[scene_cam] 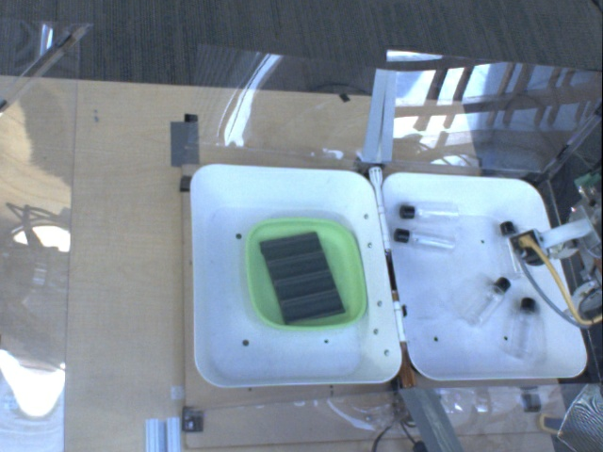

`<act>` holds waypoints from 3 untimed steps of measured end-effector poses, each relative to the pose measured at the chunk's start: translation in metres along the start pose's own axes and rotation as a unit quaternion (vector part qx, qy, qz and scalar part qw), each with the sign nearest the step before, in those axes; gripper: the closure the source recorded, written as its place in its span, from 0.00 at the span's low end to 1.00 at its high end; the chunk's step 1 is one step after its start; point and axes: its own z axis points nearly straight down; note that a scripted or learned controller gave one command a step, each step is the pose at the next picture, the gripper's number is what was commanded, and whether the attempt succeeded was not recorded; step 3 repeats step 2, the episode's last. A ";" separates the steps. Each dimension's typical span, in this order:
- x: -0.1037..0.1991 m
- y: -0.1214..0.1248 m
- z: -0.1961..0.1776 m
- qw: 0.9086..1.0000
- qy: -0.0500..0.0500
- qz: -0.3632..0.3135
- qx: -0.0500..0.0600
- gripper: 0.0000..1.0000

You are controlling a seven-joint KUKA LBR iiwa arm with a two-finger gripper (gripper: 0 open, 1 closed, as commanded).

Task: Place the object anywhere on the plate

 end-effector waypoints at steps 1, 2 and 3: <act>0.000 0.000 0.001 1.000 0.000 0.000 0.001 0.00; 0.007 -0.031 0.008 1.000 -0.001 -0.001 0.002 0.00; 0.007 -0.031 0.008 1.000 -0.001 -0.001 0.002 0.00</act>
